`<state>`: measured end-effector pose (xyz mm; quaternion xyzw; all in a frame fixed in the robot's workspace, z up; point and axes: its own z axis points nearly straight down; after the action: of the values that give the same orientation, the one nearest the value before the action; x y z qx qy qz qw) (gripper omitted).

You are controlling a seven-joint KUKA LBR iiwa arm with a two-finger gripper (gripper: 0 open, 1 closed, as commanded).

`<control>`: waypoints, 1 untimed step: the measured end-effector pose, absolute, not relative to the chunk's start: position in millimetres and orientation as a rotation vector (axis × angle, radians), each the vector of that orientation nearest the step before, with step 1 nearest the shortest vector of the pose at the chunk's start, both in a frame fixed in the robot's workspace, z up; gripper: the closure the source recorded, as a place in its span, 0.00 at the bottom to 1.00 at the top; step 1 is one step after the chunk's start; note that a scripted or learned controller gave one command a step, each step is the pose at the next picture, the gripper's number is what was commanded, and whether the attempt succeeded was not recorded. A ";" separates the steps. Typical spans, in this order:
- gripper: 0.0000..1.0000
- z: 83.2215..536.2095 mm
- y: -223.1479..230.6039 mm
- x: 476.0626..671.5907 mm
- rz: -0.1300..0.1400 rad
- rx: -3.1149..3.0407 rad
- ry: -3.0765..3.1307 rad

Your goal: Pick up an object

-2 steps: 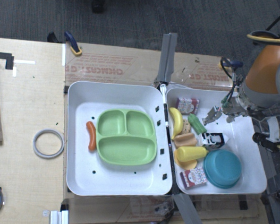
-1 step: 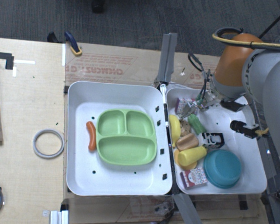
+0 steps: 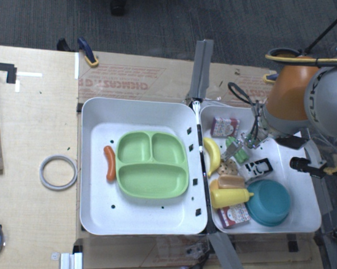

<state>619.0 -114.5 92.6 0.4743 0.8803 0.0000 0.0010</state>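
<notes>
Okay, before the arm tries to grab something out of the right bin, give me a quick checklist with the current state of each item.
1. Gripper over the right bin: ok.
2. Object seen between its fingers: not ok, none visible.
3. Fingers open or shut: cannot tell.
4. Targets within the bin: ok; banana, yellow bottle and teal bowl lie there.
5. Room around targets: not ok, items crowd and touch.
6. Left bin contents, green tray and hot dog, out of the arm's way: ok.
</notes>
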 end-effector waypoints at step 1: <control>1.00 102.2 -115.4 619.6 0.002 1.494 2.760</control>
<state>619.6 -115.4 102.2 0.4761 0.8794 0.0006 0.0014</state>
